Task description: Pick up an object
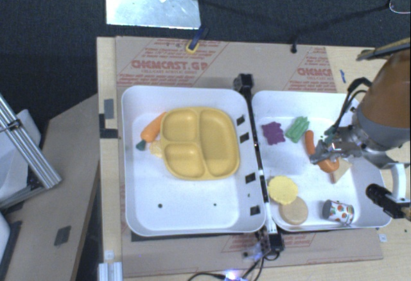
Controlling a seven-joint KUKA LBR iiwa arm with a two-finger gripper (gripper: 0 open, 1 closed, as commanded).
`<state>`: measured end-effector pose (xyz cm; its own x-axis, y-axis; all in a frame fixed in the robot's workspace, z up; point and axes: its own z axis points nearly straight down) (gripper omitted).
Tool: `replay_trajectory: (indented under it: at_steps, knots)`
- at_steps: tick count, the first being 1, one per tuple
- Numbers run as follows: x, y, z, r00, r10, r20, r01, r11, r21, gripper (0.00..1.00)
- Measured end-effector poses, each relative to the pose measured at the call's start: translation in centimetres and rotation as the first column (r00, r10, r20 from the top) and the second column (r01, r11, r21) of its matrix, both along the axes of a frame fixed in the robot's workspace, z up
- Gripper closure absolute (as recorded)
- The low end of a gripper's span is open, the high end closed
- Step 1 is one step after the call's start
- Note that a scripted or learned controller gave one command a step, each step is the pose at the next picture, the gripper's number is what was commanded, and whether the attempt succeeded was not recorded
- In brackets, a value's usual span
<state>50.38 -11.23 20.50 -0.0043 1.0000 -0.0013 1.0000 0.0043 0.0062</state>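
My gripper sits low in the right bin, at its right-hand side. Directly beneath it lie a small orange piece and a tan wedge, both partly covered by the gripper's body. Whether anything is held I cannot tell. A red-orange sausage-shaped toy lies just left of the gripper. Further left are a green toy and a purple toy. Near the bin's front lie a yellow disc, a tan disc and a small patterned cup on its side.
The left bin holds a yellow divided plate with a toy carrot at its left edge. A black divider with clips separates the bins. The arm's grey and orange wrist looms over the right bin's far right.
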Motion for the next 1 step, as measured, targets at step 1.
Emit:
replay_trajectory:
  at_steps: [1]
  knots:
    - [0.14, -0.01, 2.01, 1.000, 0.000, -0.002, 0.000, 1.000, 0.000, 1.00]
